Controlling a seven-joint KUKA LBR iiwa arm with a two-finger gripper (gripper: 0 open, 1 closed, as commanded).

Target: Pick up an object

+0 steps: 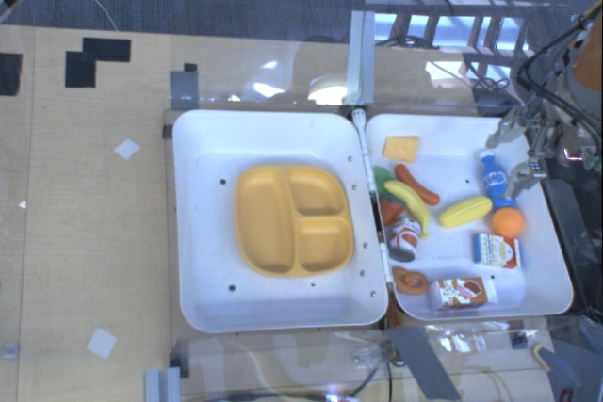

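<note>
The hand [524, 151] hangs at the right edge of the frame, over the upper right part of the right bin [556, 297], with its two fingers spread and nothing between them. One fingertip sits just beside the cap end of the blue bottle [495, 181], which lies tilted in the bin's right half and looks like the nearest candidate for a pick.

That bottle seems to be light, stiff plastic with a smooth, rounded body, so it may roll or slip; a grip across the middle of its barrel, fingers either side of the narrow width, looks safest. Its lower end touches or nearly touches the orange ball [508, 221] and the yellow corn-like piece [465, 211], so a finger coming down on that side could nudge them.

Elsewhere in the bin lie a yellow cheese wedge [401, 149] near the top, a banana [407, 201] and a red sausage [417, 184] crowded against the left wall with a few small toys I cannot name, a small carton [496, 250] and a flat packet [462, 292] lower down. The left bin [203, 202] holds a yellow divided tray [293, 218], well apart from the hand. The surface [85, 231] stretches to the left.
</note>
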